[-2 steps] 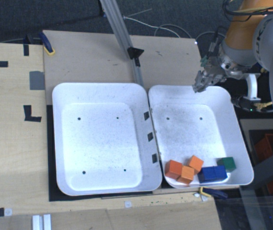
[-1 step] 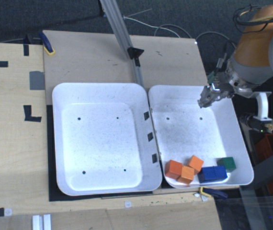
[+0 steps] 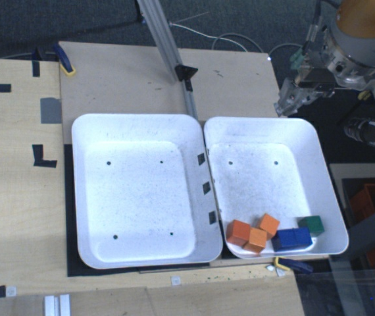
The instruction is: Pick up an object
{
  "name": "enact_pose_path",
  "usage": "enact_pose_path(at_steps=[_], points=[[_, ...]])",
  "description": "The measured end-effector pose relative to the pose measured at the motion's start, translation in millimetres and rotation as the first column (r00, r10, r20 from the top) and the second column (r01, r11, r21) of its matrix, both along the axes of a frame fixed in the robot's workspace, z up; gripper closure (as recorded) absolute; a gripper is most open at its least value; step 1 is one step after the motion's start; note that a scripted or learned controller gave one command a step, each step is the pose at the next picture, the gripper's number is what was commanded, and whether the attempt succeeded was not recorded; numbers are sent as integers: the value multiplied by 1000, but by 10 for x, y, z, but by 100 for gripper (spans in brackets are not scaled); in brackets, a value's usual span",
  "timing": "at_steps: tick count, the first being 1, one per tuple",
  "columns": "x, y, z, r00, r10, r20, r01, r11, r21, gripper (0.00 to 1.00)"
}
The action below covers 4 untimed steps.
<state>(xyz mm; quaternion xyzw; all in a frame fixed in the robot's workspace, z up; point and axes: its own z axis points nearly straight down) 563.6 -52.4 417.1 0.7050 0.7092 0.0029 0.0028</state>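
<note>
Several small blocks lie along the near edge of the right bin (image 3: 306, 137): an orange block (image 3: 239, 231), a second orange block (image 3: 269, 224), a third one (image 3: 258, 239), a blue block (image 3: 291, 239) and a green block (image 3: 312, 225). My gripper (image 3: 291, 103) hangs above the far right corner of that bin, just outside its rim, far from the blocks. Nothing shows between its fingers.
The left bin (image 3: 82, 176) sits beside the right one, joined by black clips along the middle. A slanted metal rail (image 3: 164, 35) crosses the bench behind the bins. A blue and yellow clamp (image 3: 65, 60) is at the far left.
</note>
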Motion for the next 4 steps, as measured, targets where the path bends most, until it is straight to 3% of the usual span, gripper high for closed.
enact_pose_path(at_steps=[1, 2, 3, 4], points=[[77, 371, -356, 1000, -1, -12, 1, 1000, 0, 100], [1, 822, -1016, 1000, -1, -17, 1, 1000, 0, 100], [12, 792, -975, 1000, -5, -10, 5, 1000, -1, 0], [442, 752, -769, 1000, -3, -5, 3, 1000, -1, 0]])
